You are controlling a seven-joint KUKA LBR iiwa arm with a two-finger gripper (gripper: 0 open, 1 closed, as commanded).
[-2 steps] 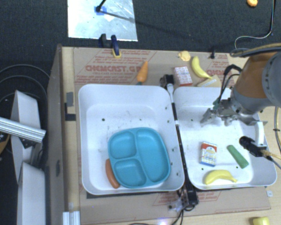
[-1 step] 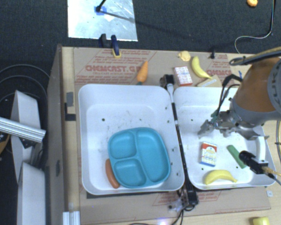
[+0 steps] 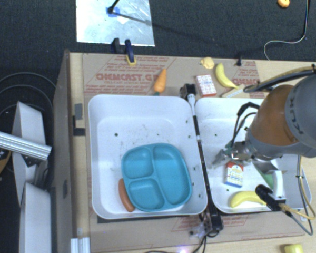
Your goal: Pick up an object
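In the right bin (image 3: 216, 115), my gripper (image 3: 225, 155) hangs low near the middle, just up and left of a small white, red and blue carton (image 3: 234, 174). Its metal tips point toward the bin's left wall. I see nothing between them. A yellow banana (image 3: 246, 198) lies by the front wall, below the carton. A pale green object (image 3: 278, 181) lies to the right, partly under the arm. The left bin (image 3: 110, 115) holds a blue divided plate (image 3: 156, 176) and an orange-brown sausage (image 3: 125, 195) at the plate's front left.
On the cardboard behind the bins lie a carrot (image 3: 159, 80), a small patterned box (image 3: 205, 85), a second banana (image 3: 224, 76) and a pale yellow piece (image 3: 207, 62). The grey and orange arm (image 3: 284, 120) covers the right bin's right side.
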